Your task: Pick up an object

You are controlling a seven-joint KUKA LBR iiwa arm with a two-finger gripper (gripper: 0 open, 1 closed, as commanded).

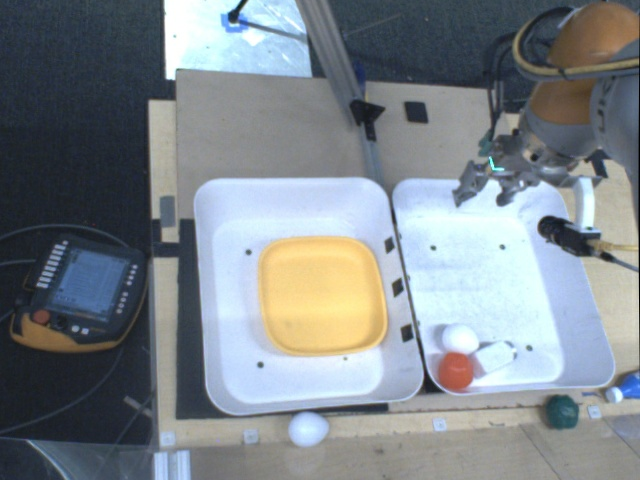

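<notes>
hovered over the far end of the right bin (575, 298), the gripper (487, 191) with jaws apart and nothing between them, well clear of anything worth taking. lay clustered in the near left corner of that bin: a white ball (460, 338), a red ball (457, 371) touching it just nearer the rim, and a white oblong piece (495, 356) beside both (shape too small to make out properly). sat alone in the left bin (225, 268), a yellow square plate (323, 294), wide and flat and probably a poor match for two narrow fingers. rested outside the bins altogether, on the bench edge, a white egg-shaped thing (308, 429) and a dark green ball (561, 411).

judged the step as still the approach, with most of the bin's length left to cross. called for a travel at height toward the near corner before any descent, so as not to drag across the bin floor. favoured the white ball as target, being farthest from the rim. needed the fingers turned so that one would drop into the free floor on the open side and the other into the slim gap by the red ball. risked, otherwise, a finger landing on top of a neighbour, or the round target rolling away against the wall at closure. advised a slow, centred squeeze, low on the ball.
</notes>
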